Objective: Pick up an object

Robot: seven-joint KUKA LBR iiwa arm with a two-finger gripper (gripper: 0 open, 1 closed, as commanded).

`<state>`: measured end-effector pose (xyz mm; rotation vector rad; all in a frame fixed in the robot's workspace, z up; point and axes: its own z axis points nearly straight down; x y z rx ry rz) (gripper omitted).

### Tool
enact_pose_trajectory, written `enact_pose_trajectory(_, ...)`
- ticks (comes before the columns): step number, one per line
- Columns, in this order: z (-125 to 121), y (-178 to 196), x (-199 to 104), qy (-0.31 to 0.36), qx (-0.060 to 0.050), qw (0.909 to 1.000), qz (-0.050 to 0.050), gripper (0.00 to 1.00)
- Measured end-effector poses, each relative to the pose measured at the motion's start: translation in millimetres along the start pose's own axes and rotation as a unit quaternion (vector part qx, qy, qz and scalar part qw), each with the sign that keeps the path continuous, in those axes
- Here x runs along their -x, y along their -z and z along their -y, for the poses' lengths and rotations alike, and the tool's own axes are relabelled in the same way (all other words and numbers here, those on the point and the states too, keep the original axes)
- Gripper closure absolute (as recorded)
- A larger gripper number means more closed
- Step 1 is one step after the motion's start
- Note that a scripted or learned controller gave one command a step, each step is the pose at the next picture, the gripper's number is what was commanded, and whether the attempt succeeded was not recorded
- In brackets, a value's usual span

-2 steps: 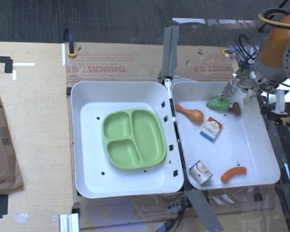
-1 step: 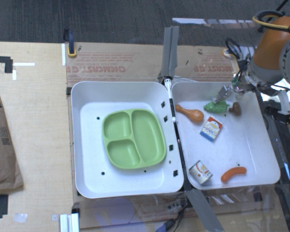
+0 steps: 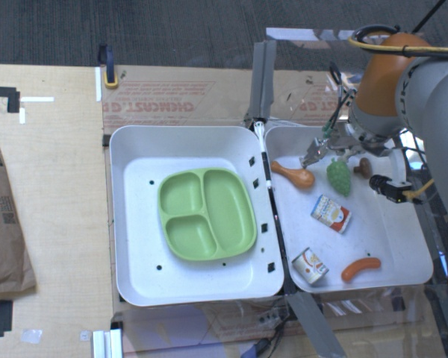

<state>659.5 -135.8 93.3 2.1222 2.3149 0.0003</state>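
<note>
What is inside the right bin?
The right bin holds a drumstick, green broccoli, small carton, can and sausage. The arm covers its far corner; the gripper hangs above the drumstick.

In the right bin (image 3: 403, 252) lie a tan drumstick (image 3: 292, 174), a green broccoli (image 3: 339, 177), a small box (image 3: 331, 214), a can (image 3: 310, 266) and an orange sausage (image 3: 360, 268).

pincer (image 3: 318, 149) over right bin (image 3: 407, 245) | near drumstick (image 3: 293, 174), green toy (image 3: 339, 177) | green plate (image 3: 207, 213) in left bin (image 3: 134, 200)
</note>
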Motion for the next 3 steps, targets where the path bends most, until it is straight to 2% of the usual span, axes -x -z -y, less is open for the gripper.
enact_pose_trajectory(1, 34.4, -0.9, 25.8, 0.055, -0.001, 0.9985, 0.000, 0.00)
enact_pose_trajectory(2, 34.2, 8.6, 27.1, 0.053, 0.000, 0.9986, 0.000, 1.00)
enact_pose_trajectory(3, 3.9, 98.7, -68.3, 0.072, 0.000, 0.9974, 0.000, 1.00)
